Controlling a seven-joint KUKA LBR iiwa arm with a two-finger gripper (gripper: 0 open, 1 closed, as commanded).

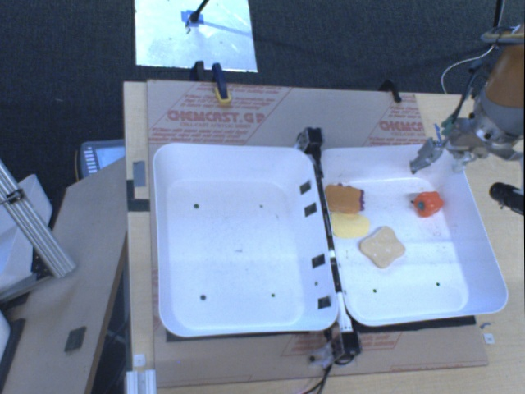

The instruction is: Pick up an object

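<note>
Now the pincer, apparently parted and carrying nothing, hangs over the right bin above the orange piece; a descent off-centre could nudge it aside.

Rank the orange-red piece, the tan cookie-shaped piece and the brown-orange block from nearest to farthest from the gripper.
Gripper hangs over the right bin's far right.
1. Orange-red piece, just below it.
2. Brown-orange block, by the divider.
3. Tan cookie-shaped piece, nearer the bin's middle; close to the block's distance.
</note>
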